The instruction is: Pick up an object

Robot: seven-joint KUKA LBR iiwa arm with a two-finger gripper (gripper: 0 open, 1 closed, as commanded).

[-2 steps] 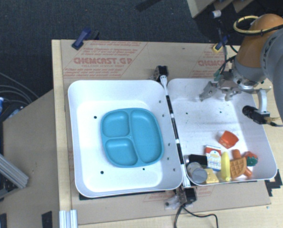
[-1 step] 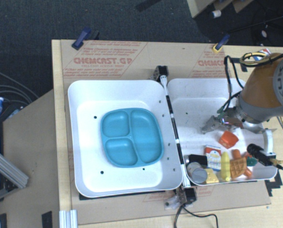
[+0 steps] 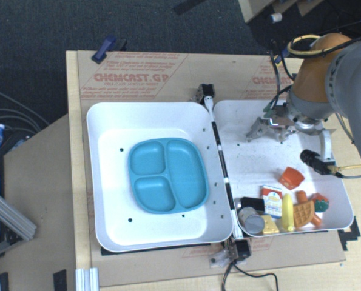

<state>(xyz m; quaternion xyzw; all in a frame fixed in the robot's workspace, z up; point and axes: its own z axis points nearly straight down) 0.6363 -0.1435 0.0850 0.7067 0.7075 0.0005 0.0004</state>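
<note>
A grey KUKA arm [image 3: 344,71] with an orange band reaches in from the upper right of the frame, its gripper [image 3: 271,129] hanging over the upper part of the right-hand bin [image 3: 244,117]. The claw's two thin fingers [image 3: 254,131] are spread apart with nothing between them, above bare white floor.

The things to pick from lie heaped in that bin's lower right corner, well apart from the claw. Uppermost in the pile is an orange block [image 3: 292,177], tilted on one edge. Below it sit a small red-and-white carton [image 3: 272,194], a yellow bottle-shaped toy [image 3: 287,211] lying lengthwise, and a golden waffle-patterned piece [image 3: 303,213] touching it on the right. A carrot-like orange toy with a green tip [image 3: 317,204] rests at the pile's right edge. At the lower left of the pile a round silver can [image 3: 252,222] lies beside a black object [image 3: 250,204]; what that is cannot be told from here.

The pieces press against one another and against the bin's lower wall, leaving little room around any single one.

In the left-hand bin [image 3: 107,126], at the frame's centre, lies a blue plate with three compartments [image 3: 167,174]. A black clip [image 3: 205,92] sits where the two bins meet at the top, and a blue object [image 3: 104,49] lies on the board [image 3: 162,71] at upper left.
</note>
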